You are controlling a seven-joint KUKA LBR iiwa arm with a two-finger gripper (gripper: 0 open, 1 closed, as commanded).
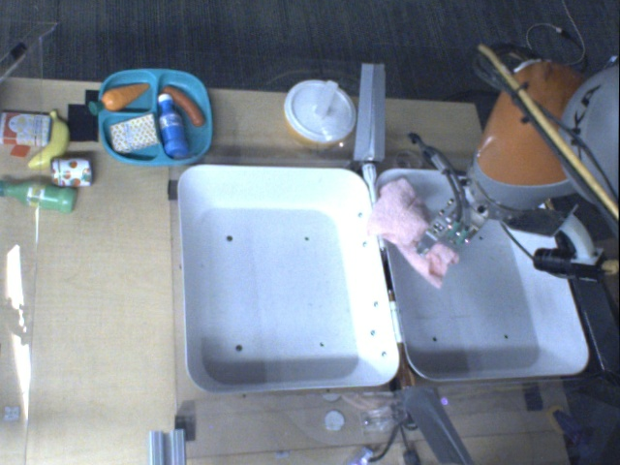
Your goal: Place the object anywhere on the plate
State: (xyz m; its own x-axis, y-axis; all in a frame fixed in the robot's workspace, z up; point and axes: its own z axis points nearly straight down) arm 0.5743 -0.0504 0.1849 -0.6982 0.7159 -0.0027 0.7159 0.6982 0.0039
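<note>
A crumpled pink cloth point(405, 223) lies in the upper left corner of the right bin point(504, 347), with one edge lapping over the rim toward the left bin. My gripper point(446, 231) is low over the cloth's right end and touches or overlaps it; its tip is hidden by its own body. A round white plate with a yellow rim point(320, 111) sits on the bench behind the bins. At the back left is a blue divided plate point(199, 124) holding toy food.
The left bin point(281, 279) stands beside the right one, with a metal post point(369, 114) rising behind the gap between them. A banana point(53, 141), a small can point(72, 171) and a green bottle point(39, 196) lie at the bench's far left.
</note>
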